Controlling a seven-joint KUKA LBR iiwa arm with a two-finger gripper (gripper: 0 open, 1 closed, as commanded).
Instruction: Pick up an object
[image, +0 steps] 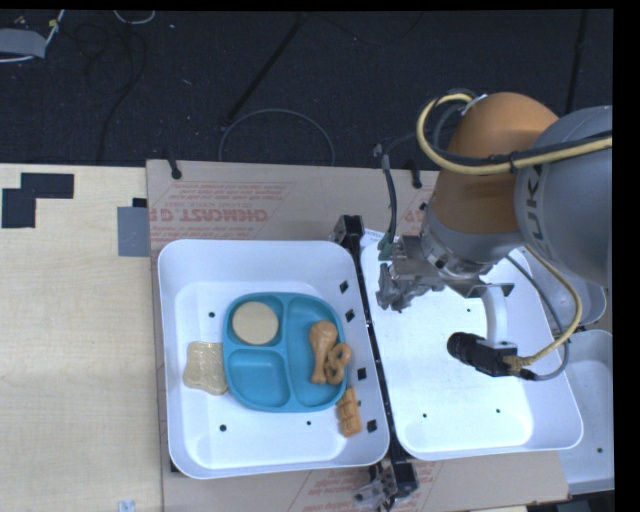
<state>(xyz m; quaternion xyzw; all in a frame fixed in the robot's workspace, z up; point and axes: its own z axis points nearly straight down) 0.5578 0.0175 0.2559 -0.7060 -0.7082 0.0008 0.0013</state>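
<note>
Bench (70, 330) bears cardboard sheet (240, 205); two white bins (190, 270) atop.

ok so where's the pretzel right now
The pretzel lies in the left bin, on the right-hand compartment of the blue tray, touching the drumstick beside it.

Around the blue tray (268, 385), the left bin (190, 270) leaves bare floor only along its rims; toast (205, 367) and bread pieces (348, 412) flank it.
</note>
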